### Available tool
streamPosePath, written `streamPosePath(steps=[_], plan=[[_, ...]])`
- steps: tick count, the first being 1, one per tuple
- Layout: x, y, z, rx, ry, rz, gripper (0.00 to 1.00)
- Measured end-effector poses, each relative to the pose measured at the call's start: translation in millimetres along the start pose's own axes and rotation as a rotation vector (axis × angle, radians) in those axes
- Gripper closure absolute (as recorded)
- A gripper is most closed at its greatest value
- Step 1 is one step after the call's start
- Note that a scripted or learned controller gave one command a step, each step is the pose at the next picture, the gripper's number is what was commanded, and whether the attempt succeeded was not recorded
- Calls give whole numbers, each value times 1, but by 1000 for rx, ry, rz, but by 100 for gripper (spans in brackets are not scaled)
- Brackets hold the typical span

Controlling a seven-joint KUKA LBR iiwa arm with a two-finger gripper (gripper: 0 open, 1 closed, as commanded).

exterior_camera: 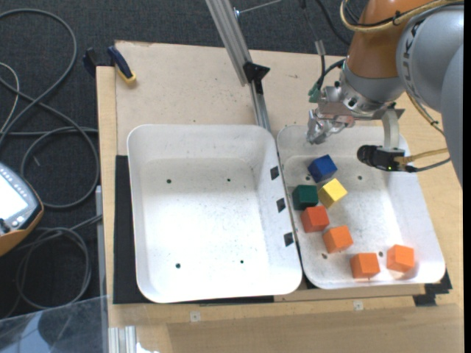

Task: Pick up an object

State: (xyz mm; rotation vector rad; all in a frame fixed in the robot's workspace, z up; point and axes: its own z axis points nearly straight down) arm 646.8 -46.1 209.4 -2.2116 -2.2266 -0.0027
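The right bin [412, 219] holds several small cubes. A blue cube [321, 168] lies nearest the far edge, with a green cube [305, 195] and a yellow cube [333, 191] just in front of it. A red-orange cube [315, 218] and three orange cubes [338, 238] [364, 265] [401, 257] lie closer to the front. My gripper [319, 133] hangs over the bin's far left corner, a little above and behind the blue cube. I see nothing held in it.
The left bin [147, 197] sits beside the right one. A slanted metal rail [239, 46] crosses the bench behind the bins. A blue-and-yellow tool [121, 63] lies at the bench's far left corner. Cables lie on the floor to the left.
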Motion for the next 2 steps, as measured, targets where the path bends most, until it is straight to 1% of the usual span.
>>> streamPosePath(steps=[1,2], plan=[[45,-1,-4,-1,-1,1,100],[102,-6,-3,1,0,0,100]])
